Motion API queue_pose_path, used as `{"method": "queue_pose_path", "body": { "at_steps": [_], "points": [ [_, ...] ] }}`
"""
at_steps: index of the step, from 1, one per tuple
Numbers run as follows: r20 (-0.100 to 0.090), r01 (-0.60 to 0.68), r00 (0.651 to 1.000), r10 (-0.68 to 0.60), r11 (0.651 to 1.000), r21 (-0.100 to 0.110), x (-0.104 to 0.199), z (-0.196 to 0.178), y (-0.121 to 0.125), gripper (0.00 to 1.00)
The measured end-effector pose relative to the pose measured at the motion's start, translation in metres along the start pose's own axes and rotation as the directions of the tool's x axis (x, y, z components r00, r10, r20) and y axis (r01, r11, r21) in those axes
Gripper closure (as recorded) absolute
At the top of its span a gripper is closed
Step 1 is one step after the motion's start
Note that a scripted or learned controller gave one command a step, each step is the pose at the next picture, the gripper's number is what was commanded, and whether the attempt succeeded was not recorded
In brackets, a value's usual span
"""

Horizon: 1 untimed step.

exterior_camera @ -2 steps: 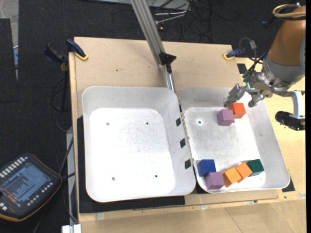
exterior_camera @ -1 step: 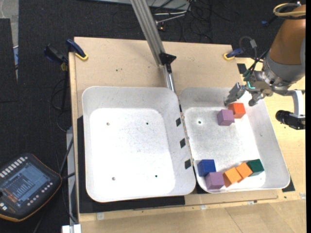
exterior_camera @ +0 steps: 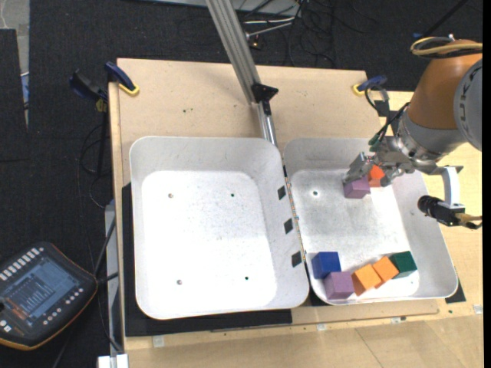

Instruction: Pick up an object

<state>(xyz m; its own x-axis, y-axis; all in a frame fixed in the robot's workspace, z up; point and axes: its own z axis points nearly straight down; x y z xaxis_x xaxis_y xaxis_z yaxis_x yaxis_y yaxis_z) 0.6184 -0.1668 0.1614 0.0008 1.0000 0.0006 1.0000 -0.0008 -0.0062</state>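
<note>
Small purple cube (exterior_camera: 356, 188) — matte, square-edged — beside the end effector (exterior_camera: 371, 172).

my gripper (exterior_camera: 370, 169) hangs over the far part of the right bin (exterior_camera: 430, 240), my arm (exterior_camera: 445, 102) reaching in from the right. just at its tip sit a purple block (exterior_camera: 356, 187) and an orange block (exterior_camera: 376, 175), touching each other; i cannot tell whether either is between my fingers. along the near edge of that bin lie a blue cube (exterior_camera: 326, 264), a second purple cube (exterior_camera: 339, 284), an orange cube (exterior_camera: 367, 276) and a green cube (exterior_camera: 403, 264), close together in a row. the left bin (exterior_camera: 203, 225) sits beside it on the counter (exterior_camera: 192, 98).
</note>
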Motion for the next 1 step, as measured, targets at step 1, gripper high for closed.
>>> {"method": "queue_pose_path", "body": {
  "at_steps": [1],
  "points": [
    [0.000, 0.000, 1.000, 0.000, 1.000, -0.002, -0.0037, 0.0441, -0.0011, 0.00]
  ]
}}
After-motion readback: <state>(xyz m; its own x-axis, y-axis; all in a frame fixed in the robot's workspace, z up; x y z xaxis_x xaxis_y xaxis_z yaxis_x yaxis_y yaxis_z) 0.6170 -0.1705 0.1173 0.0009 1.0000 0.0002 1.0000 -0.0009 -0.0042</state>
